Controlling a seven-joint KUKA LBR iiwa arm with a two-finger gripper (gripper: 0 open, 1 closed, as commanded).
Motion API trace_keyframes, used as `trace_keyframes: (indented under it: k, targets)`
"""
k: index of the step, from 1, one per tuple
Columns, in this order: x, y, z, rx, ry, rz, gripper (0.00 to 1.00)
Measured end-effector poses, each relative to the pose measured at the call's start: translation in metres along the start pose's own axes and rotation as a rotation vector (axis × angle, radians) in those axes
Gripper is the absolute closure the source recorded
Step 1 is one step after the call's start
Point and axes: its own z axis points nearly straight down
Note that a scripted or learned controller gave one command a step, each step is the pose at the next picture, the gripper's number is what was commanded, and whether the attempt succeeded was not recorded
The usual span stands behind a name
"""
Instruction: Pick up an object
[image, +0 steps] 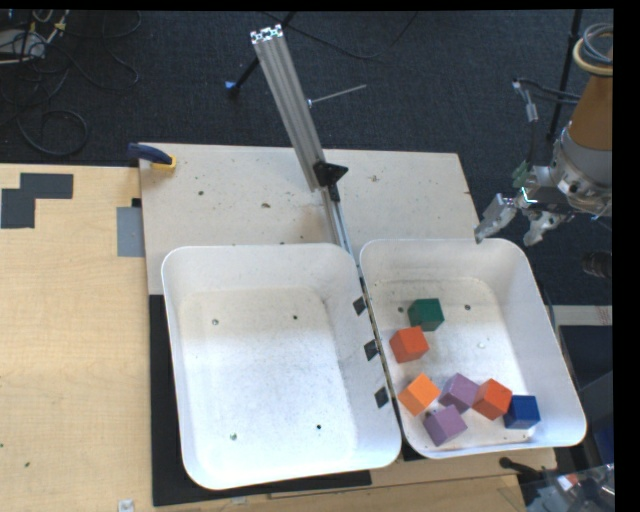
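Camera view, from above: the gripper (514, 220) hangs over the upper right corner of the right bin (545, 300), fingers spread apart with nothing between them. Inside that bin lie the blocks — a green cube (427, 313) and a red-orange cube (408, 344) near the middle, then an orange cube (420, 393), two purple cubes (452, 407), a red cube (492, 398) and a blue cube (522, 410) along the near wall. To its left, touching, sits the left bin (190, 270).
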Motion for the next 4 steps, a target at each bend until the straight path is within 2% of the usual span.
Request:
trace_keyframes:
  k: [1, 2, 4]
  targets:
    - [0.001, 0.001, -0.003, -0.004, -0.002, -0.004, 0.0]
    - [0.004, -0.003, 0.041, -0.001, 0.0, -0.002, 0.0]
    - [0.003, -0.001, 0.166, 0.001, 0.0, -0.002, 0.0]
